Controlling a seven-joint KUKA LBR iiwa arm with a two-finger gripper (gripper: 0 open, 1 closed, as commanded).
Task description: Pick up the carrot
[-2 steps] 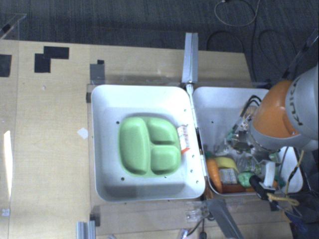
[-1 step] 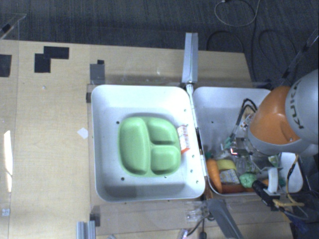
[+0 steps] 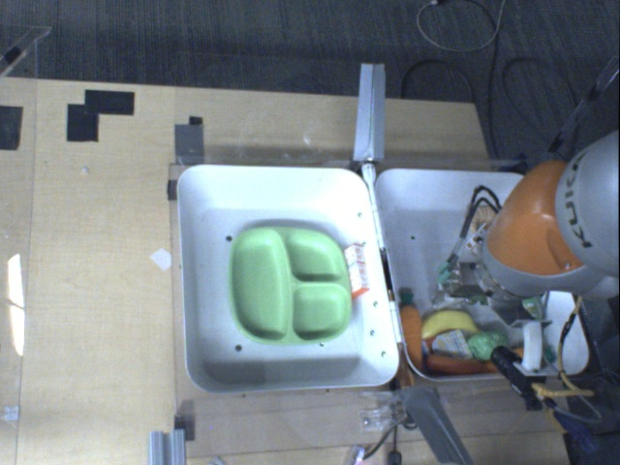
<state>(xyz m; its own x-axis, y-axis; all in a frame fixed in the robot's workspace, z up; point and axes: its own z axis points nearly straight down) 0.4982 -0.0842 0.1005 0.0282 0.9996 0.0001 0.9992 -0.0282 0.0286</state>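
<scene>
Not yet grasped: carrot [image 3: 412,329] lying at seven o'clock in right bin [image 3: 417,201], beside banana [image 3: 450,322]. Gripper [image 3: 463,277] low above; jaw state impossible to tell.

This is looking like a robotics lab or test cell rather than any home or kitchen. A pale wooden bench [image 3: 97,289] is carrying two shallow white bins [image 3: 281,187] clamped side by side in metal brackets [image 3: 370,109], with black tape marks [image 3: 97,112] sticking to its top. Loose black cables [image 3: 465,27] are trailing over dark grey carpet [image 3: 194,17] behind the bench. A grey industrial arm with an orange band [image 3: 528,231] is reaching over the right-hand bin, and a green sectioned plate [image 3: 289,281] is lying in the left bin, well to the left of the arm's wrist
</scene>
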